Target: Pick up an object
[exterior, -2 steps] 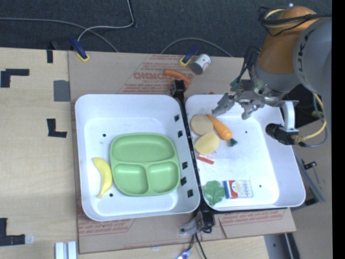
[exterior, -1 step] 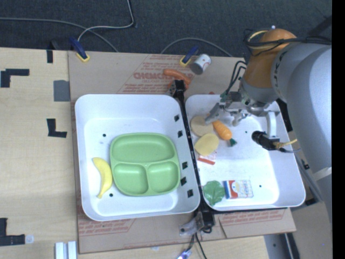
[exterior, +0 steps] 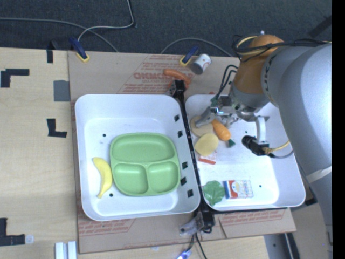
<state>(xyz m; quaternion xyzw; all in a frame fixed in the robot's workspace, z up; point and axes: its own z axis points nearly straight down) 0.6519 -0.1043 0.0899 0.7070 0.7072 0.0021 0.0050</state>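
- Up by the right bin (exterior: 280,190) back-left corner: gripper (exterior: 220,114) hovered, carrot (exterior: 221,130) just beside.
- Jaws: couldn't tell, honestly.
- Crowded against the divider edge; roomier toward the bin's right side.

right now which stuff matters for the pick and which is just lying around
Job in hand:
gripper, low in the right bin
carrot
yellow piece
green leafy toy
small carton

Lying about:
green divided plate
banana
left bin
clamps on the bench
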